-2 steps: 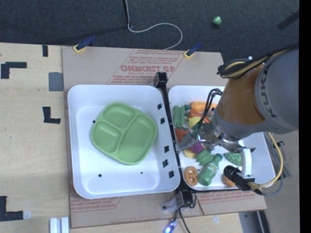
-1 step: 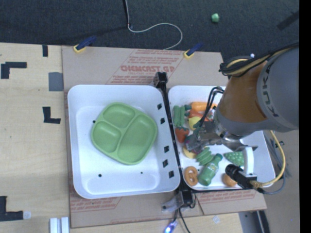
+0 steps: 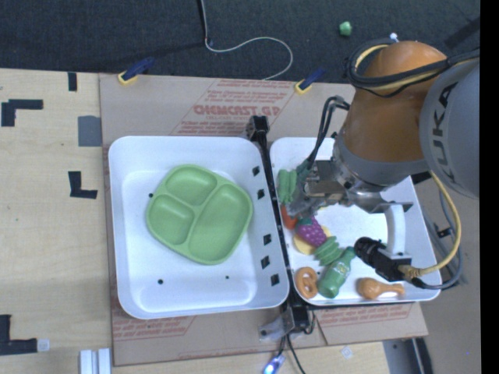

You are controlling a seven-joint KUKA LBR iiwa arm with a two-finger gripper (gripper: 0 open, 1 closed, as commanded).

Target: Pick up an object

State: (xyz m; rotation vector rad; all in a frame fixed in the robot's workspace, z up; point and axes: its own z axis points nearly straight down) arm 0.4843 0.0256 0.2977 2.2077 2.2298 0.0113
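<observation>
Toy grapes (image 3: 309, 230) beside bin divider (image 3: 270, 201)

Robot lab: taped cardboard (image 3: 226, 107), white bins (image 3: 125, 209)

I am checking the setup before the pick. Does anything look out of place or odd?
One small green object lies on the dark floor beyond the bench, outside both bins. The green plate lies flat in the left bin, and the toys are crowded in the right bin under the arm.
</observation>
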